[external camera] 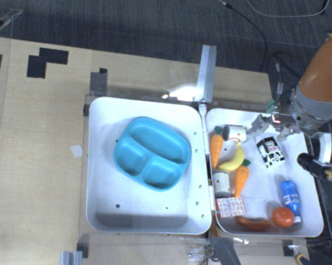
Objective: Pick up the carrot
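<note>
- The task is at its approach step: nothing is lifted yet, and the carrot lies in the right bin [316,224].
- I see two carrot-like things there. One carrot [216,151] lies along the left wall of this bin, just beside the banana [234,159]. A second carrot [241,181] lies a little lower, touching or almost touching a small can [222,184].
- The gripper [268,121] hangs over the far right part of the same bin, near a black-and-white toy [270,151], well apart from both carrots.
- Whether the claw is wide or narrow I cannot tell; the metal parts at the wrist are too small and mixed together. No object is between them as far as I can see.
- In my judgement, the next move calls for travelling left across the bin, then turning the wrist so the claw closes across the thin body of one carrot.
- The banana and the can are close, so the descent must be exact.
- The left bin [97,209] holds a blue tray [151,151].
</note>
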Robot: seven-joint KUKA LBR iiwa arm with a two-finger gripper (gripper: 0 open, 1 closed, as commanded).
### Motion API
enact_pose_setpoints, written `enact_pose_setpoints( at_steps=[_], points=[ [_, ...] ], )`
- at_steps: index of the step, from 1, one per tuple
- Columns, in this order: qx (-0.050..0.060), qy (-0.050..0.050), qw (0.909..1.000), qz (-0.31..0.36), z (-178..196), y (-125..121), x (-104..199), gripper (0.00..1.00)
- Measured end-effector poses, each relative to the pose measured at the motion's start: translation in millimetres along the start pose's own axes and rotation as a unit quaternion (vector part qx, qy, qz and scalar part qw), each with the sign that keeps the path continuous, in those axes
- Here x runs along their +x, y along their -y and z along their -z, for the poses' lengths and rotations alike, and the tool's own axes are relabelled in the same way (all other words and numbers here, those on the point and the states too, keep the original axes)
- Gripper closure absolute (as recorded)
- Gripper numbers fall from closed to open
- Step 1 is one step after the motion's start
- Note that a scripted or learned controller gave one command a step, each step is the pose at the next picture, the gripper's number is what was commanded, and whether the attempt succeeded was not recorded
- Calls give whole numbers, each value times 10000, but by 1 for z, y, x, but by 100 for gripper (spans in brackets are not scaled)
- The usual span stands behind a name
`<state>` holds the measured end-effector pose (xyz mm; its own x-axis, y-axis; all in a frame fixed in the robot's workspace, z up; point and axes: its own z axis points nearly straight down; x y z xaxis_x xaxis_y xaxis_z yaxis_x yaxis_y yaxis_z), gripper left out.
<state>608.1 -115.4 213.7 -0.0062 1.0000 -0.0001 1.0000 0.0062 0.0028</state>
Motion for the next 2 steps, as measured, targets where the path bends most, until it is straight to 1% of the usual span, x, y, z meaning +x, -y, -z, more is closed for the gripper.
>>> enact_pose_setpoints(
  at_steps=[1,2],
  points=[
    [-3,0,9998,174,-29,31,64,0],
    [-45,1,9991,-420,-124,53,29,0]
  ],
)
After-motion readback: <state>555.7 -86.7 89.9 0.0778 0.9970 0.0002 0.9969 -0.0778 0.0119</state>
